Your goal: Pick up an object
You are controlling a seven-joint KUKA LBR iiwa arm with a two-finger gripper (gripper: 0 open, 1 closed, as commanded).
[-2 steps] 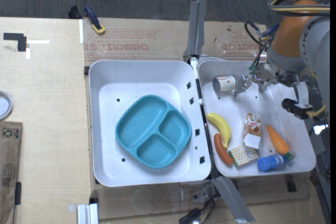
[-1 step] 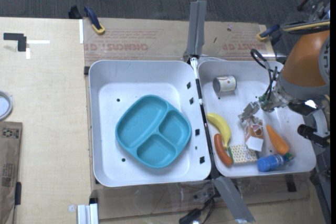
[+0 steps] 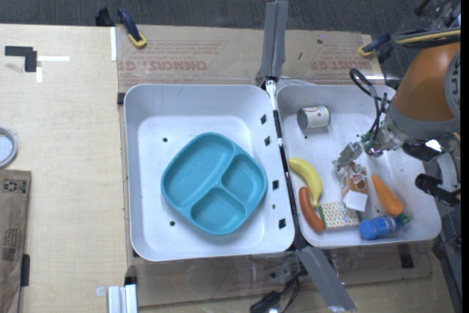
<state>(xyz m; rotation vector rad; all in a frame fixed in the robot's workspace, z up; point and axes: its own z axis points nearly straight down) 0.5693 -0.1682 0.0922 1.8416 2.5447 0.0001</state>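
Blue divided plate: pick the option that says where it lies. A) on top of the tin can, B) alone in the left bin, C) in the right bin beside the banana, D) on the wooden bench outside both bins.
B: the blue divided plate lies flat by itself in the left bin, while the banana and tin can are in the right bin.

A single fixed camera looks down at a slant from above the pale wooden counter [image 3: 58, 128], far enough back to take in both shallow white plastic bins [image 3: 139, 157] side by side, with dark carpet along the top edge and the grey, orange-banded arm [image 3: 429, 88] entering from the right.
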